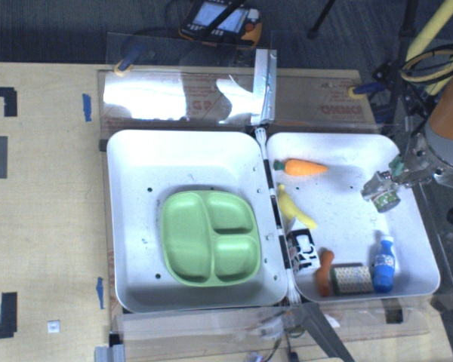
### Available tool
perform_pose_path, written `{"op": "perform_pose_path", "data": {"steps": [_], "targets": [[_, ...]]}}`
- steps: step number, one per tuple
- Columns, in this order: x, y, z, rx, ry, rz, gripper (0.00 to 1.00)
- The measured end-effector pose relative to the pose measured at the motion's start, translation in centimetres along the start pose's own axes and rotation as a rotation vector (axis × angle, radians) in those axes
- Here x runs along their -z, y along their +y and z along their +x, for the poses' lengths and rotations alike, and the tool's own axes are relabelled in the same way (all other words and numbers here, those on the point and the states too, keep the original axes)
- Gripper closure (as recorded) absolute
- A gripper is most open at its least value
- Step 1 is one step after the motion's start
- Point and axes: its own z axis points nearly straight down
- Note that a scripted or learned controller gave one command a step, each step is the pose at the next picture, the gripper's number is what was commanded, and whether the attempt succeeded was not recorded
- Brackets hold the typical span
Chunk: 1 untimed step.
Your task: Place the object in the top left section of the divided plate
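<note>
A green divided plate (209,236) lies in the left bin (136,172), with one large section on its left and two smaller ones on its right. In the right bin (347,149) lie an orange carrot (306,168), a yellow banana (293,209), a black-and-white box (303,250), a grey scrubber with an orange handle (343,276) and a blue bottle (383,262). My gripper (382,189) hangs over the right side of the right bin, apart from all of these objects, with the carrot off to its left.
A clear plastic wall (181,96) stands behind the left bin. The arm (438,134) reaches in from the right edge. Cables and tripod legs lie on the floor behind the bench. The bins' touching rims run between the plate and the objects.
</note>
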Motion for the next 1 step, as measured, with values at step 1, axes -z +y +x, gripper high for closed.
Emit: {"op": "perform_pose_path", "data": {"steps": [1], "targets": [[0.74, 5.45, 2.5, 0.095, -0.001, -0.002, 1.0]]}}
